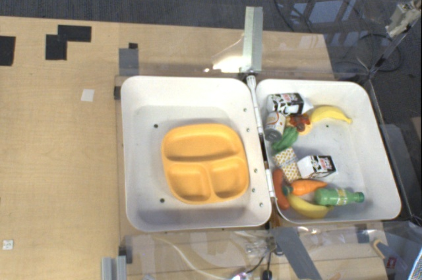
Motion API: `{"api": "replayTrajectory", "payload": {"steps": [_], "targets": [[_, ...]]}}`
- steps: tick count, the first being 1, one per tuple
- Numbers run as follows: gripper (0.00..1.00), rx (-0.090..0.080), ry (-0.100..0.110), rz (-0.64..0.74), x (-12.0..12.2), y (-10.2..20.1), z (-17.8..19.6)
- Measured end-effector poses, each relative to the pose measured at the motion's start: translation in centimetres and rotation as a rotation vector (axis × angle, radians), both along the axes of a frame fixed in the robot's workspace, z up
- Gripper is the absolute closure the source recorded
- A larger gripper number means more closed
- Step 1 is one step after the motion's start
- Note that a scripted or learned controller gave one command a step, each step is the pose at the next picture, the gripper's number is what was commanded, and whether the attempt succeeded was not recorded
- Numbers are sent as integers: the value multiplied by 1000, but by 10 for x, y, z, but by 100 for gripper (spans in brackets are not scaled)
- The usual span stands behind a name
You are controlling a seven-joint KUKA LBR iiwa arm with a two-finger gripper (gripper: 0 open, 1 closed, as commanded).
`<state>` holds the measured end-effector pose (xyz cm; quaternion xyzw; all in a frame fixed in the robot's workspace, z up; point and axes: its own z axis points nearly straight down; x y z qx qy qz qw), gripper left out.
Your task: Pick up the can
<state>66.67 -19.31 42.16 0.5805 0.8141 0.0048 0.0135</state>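
— Two white bins side by side, yes? What's in the left bin (138, 140)?

— An orange tray (204, 161) with three compartments, lying flat in the middle. I'll place everything else from it.

— Where is the can?

— Right of the tray, over the wall between the bins, in the right bin (376, 160). The can (272, 119) seems to lie against that wall, level with the tray's far edge; it is small and partly crowded, so I say that with some doubt.

— What's around it?

— A black-and-white carton (287, 103) just behind it, a green pepper (286, 138) just in front, and a banana (330, 115) farther right of the tray.

— And nearer the camera?

— Right of the tray's near edge: a second carton (316, 167), a carrot (304, 187), a green bottle (337, 196) on its side, and another banana (308, 207) touching the bottle
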Motion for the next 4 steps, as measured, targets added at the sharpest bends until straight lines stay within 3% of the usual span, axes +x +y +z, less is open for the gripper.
{"api": "replayTrajectory", "payload": {"steps": [1, 2, 3, 4], "targets": [[0, 0, 0, 0, 0, 0, 0], [100, -3, -9, 4, 1, 1, 14], [0, -3, -9, 4, 1, 1, 14], [100, -6, -19, 8, 2, 2, 28]]}}
